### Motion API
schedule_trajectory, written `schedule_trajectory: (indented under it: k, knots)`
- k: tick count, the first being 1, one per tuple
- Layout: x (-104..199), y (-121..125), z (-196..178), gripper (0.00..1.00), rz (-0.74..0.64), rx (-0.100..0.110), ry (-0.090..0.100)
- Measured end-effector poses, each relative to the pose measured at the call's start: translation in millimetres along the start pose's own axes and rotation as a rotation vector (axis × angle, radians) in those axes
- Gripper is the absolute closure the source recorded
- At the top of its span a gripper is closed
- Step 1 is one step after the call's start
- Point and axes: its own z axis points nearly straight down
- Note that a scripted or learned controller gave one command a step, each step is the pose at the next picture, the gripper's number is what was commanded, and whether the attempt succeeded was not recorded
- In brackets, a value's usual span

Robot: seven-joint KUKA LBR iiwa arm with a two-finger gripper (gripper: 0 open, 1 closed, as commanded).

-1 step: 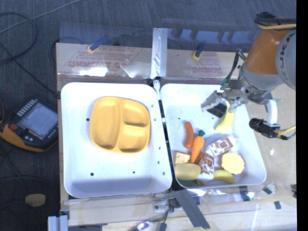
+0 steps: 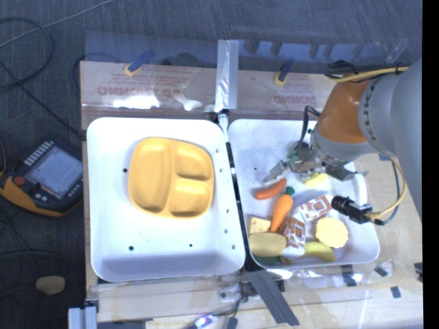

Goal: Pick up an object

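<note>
My gripper (image 2: 291,164) is low in the right bin (image 2: 260,139), over its middle. Just below and left of it lies a red-orange sausage-like piece (image 2: 269,190), with an orange carrot (image 2: 280,212) under that. A small yellow-green piece (image 2: 315,179) lies just to the gripper's right. Further forward sit waffle-patterned packets (image 2: 307,219), a yellow round slice (image 2: 331,233), a tan potato (image 2: 266,243), a pale cheese cube (image 2: 258,224) and a banana (image 2: 319,251). I see nothing held by the gripper.
The left bin (image 2: 110,238) holds a yellow divided plate (image 2: 171,177). The grey arm with its orange band (image 2: 346,115) covers the right bin's far right corner. A black cable plug (image 2: 346,207) hangs over the right side of that bin.
</note>
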Motion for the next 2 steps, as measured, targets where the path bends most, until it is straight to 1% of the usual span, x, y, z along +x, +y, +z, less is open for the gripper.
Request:
schedule_trajectory:
  k: [1, 2]
  knots:
    - [1.1, 0.1, -8.0, 1.00, 0.000, 0.001, 0.004]
    - [43.1, -6.9, -116.4, 1.00, 0.139, 0.001, -0.002]
